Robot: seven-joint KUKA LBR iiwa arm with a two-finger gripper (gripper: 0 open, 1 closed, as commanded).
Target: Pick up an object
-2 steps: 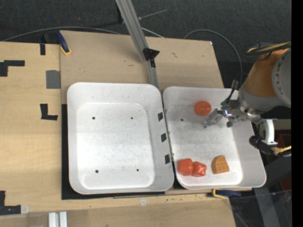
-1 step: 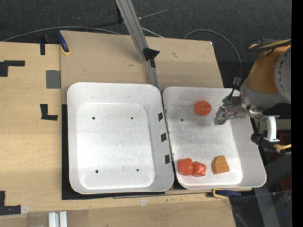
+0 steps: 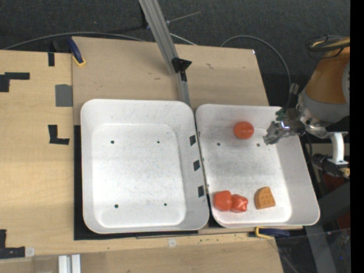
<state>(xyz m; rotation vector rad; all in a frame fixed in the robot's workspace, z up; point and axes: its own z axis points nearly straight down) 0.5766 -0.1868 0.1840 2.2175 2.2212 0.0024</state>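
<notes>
The right bin (image 3: 296, 169) holds three objects. An orange-red ball (image 3: 243, 130) lies near its far side. A red crumpled piece (image 3: 230, 201) and a tan waffle-like block (image 3: 264, 198) lie close to its near edge. My gripper (image 3: 272, 135) hangs over the bin's far right part, a short way right of the ball and apart from it. Nothing shows between its fingers.
The left bin (image 3: 136, 164) sits beside the right one, joined along a dark seam with clips. A grey metal pole (image 3: 162, 33) slants in from the top toward the bins' far edge. Cables run across the bench behind the bins.
</notes>
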